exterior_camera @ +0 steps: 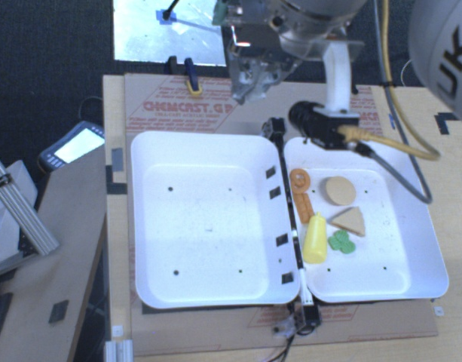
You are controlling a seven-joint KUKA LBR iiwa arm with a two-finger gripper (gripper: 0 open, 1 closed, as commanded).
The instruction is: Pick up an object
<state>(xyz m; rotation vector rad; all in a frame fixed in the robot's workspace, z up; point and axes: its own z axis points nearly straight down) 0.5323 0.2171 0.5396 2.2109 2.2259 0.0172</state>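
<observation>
The right bin (411, 277) holds several small things near its left wall: an orange ring-topped piece (301, 190), a tan round disc (340, 191), a tan wedge (350, 221), a yellow bottle-shaped piece (315, 239) and a small green piece (341, 241). My gripper (249, 85) hangs high above the bench's back edge, beyond both bins, far from all of them. Nothing shows between its fingers.
The left bin (208, 217) lies beside the right one, with a black hinge strip (285, 210) between them. A yellow cable (396, 145) runs over the right bin's back rim. A grey device (72, 148) sits left of the bench.
</observation>
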